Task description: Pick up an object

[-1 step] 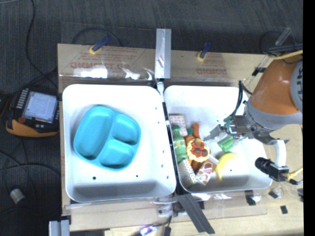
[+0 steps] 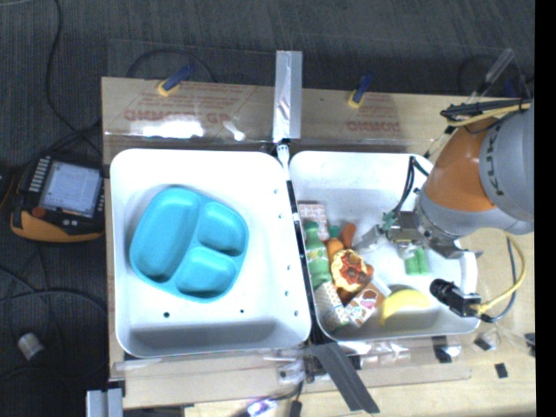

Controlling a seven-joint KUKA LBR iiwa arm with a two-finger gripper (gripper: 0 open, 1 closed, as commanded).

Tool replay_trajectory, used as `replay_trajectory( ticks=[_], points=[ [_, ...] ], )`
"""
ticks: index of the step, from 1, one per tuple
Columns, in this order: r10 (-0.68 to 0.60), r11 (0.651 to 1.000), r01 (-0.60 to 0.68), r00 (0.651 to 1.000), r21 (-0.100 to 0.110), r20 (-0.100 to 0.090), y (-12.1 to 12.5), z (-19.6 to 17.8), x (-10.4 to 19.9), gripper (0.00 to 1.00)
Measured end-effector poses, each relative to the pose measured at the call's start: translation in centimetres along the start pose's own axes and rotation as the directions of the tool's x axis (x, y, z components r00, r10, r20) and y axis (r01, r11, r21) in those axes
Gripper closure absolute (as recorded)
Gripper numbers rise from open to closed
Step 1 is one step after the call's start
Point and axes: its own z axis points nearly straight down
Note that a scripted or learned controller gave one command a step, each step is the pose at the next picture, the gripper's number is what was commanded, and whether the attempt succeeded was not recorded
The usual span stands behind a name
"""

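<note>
My gripper [image 2: 398, 231] reaches down into the right bin [image 2: 365, 174], at its right middle, below the orange wrist band. A small green object [image 2: 415, 261] lies just below and right of it, partly hidden by the gripper body. A heap of toy food sits to its left: a pizza slice [image 2: 351, 270], a green bottle [image 2: 315, 252], an orange carrot-like piece [image 2: 347, 232] and a patterned packet [image 2: 311, 211]. A yellow fruit [image 2: 405, 303] lies at the bin's front. I cannot make out anything held.
A blue divided plate [image 2: 189, 241] lies in the left bin [image 2: 139, 333]. The ridge between the bins runs close to the left of the heap. A black camera part and yellow cable [image 2: 460, 297] hang over the right bin's front right corner.
</note>
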Motion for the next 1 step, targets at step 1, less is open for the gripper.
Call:
replay_trajectory(
  ticks=[1],
  points=[
    [-0.230, 0.973, 0.230, 0.973, -0.001, 0.000, 0.14, -3.59, -5.78, 0.00]
  ],
)
